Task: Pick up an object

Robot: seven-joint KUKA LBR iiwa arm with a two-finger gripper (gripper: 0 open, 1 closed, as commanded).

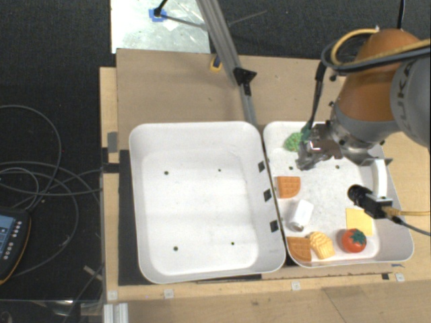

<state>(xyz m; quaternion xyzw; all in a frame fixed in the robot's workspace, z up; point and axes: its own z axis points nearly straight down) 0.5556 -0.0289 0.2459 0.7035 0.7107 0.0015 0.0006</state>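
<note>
Two white bins (202, 136) sit on a tan bench (168, 86). The right one holds a red tomato (354, 240), yellow block (359, 220), orange grid-patterned waffle (289, 186) (another nearer), green leafy piece (294, 140).

From my seat the left bin (195, 200) is wide open, nothing to dodge. The right bin (404, 247) is tight: green piece (293, 140) at the back, waffle (288, 186) and white block (300, 213) along the divider, another waffle (300, 248), corn (321, 245), tomato (353, 240) and yellow block (359, 219) crowding the front. I only get a bare patch mid-bin.
</note>
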